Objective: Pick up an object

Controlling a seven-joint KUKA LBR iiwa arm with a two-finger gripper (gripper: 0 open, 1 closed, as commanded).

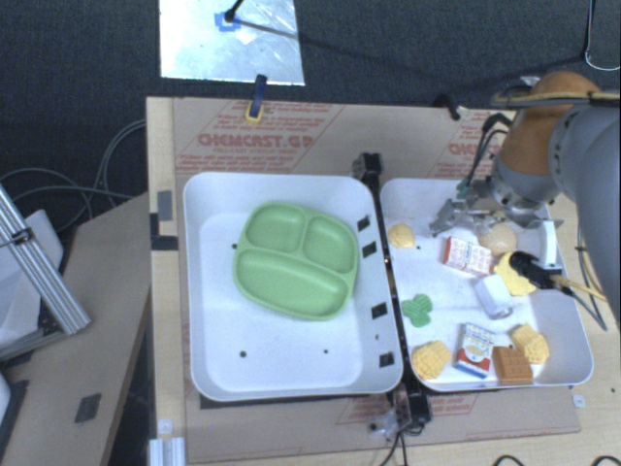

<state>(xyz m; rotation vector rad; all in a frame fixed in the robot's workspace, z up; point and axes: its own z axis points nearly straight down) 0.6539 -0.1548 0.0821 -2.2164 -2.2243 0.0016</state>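
My tool [464, 205] hangs low over the far edge of the right bin [580, 362], its grey arm [582, 149] reaching in from the right; whether it is clenched or released I cannot tell from this angle.

Two white bins sit side by side on the surface [252, 139]. The left bin [209, 357] carries one green divided plate [296, 259], three compartments, its long axis running from near left to far right. The right bin carries the loose toy food: two small red-and-white cartons, one [467, 254] just beside my tool, tilted, and one [475, 349] near the front edge; one green leafy piece [417, 309]; one waffle-textured yellow piece [430, 358]; one brown block [511, 365]; one pale round piece [401, 234] by the divider.

The surface is a brown printed board on dark carpet; a shiny metal sheet [231, 27] lies beyond it.
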